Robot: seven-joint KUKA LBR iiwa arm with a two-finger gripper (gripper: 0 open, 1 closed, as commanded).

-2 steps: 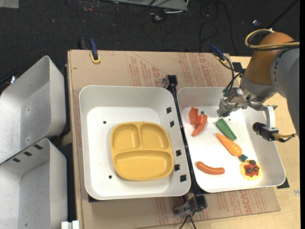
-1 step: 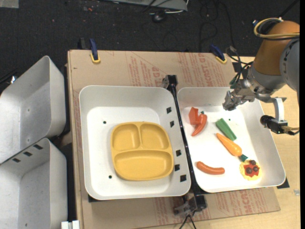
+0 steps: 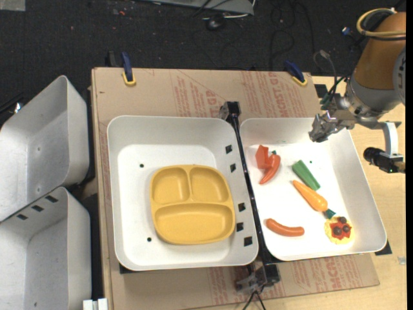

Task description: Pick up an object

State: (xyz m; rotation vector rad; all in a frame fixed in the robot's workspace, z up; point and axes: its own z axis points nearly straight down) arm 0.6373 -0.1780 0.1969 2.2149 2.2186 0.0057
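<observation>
While the grey arm with its orange band reaches in from the right, its claw (image 3: 321,129) hangs over the far right corner of the right bin (image 3: 364,179), near the back rim, and whether it is spread or pressed together cannot be told from this slanted view. Nothing is seen held in it. All the toy foods lie nearer the camera than the claw, towards the front of that bin. Closest is a green vegetable (image 3: 305,174), a short way forward and slightly left of the claw, its long axis slanting from back-left to front-right. Just in front of it an orange carrot (image 3: 311,196) lies on much the same slant. A red pepper (image 3: 267,163) sits farther left, by the wall between the bins. A red sausage (image 3: 284,228) and a small yellow piece with red dots (image 3: 339,230) lie near the front edge. A yellow divided plate (image 3: 192,204) fills the left bin (image 3: 129,173). Judging from this, the claw would need to travel forward and down to reach the green vegetable.
</observation>
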